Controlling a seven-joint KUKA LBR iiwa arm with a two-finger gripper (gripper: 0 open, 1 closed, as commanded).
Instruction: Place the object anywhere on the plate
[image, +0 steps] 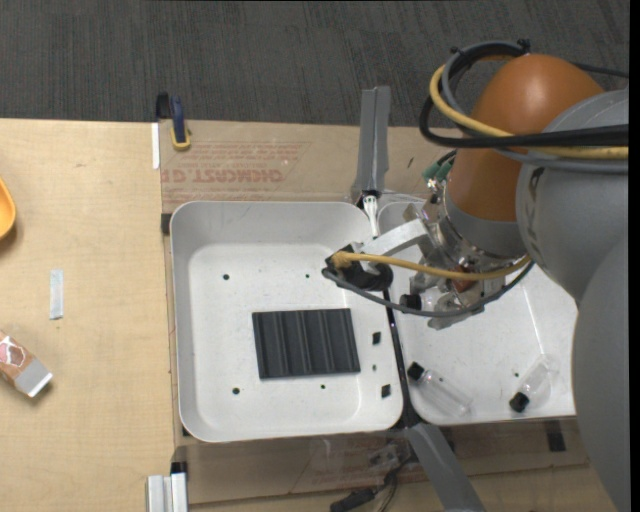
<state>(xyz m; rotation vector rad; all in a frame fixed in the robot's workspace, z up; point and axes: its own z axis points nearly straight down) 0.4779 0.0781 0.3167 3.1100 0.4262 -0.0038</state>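
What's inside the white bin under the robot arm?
In that bin, two small clear things with black caps lie near the lower edge, one on the left and one on the right. The arm covers the upper part, so anything lying there is hidden.

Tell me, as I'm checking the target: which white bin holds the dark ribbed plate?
The bin at the view's left; the plate lies on its floor.
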